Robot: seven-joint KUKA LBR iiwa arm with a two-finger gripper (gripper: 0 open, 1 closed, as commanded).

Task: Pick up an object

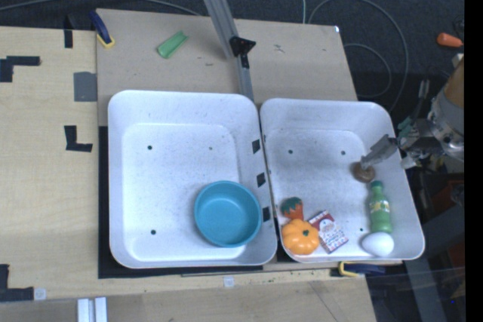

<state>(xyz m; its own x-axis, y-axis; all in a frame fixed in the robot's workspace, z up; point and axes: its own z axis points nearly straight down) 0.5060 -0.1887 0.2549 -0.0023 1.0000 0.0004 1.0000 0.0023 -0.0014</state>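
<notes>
Two shallow white bins sit side by side in the middle of the frame. The left bin point(136, 117) holds a blue bowl point(227, 213) in its lower right corner, close against the wall shared with its neighbour. The right bin point(317, 113) carries a crowd of small things along its lower and right sides: an orange pumpkin-like toy point(300, 237) near the lower left, a small red and green piece point(292, 206) just above it, a red and white packet point(328, 230) beside the pumpkin, a white egg point(377, 243) in the lower right corner, and a green bottle point(379, 207) standing just above the egg. A small brown round object point(364, 173) lies above the bottle near the right wall.

The gripper point(375, 152) reaches in from the right edge of the frame, its grey tip just above and close to the brown object; whether its fingers are apart or closed cannot be told, and nothing is seen between them. The bottle stands just below that spot, crowding it.

On the bench in the upper left lies a green block point(171, 44), with a blue and yellow clamp point(100, 28) further left. A grey pole point(219, 0) slants down from the top toward the bins' shared wall.
</notes>
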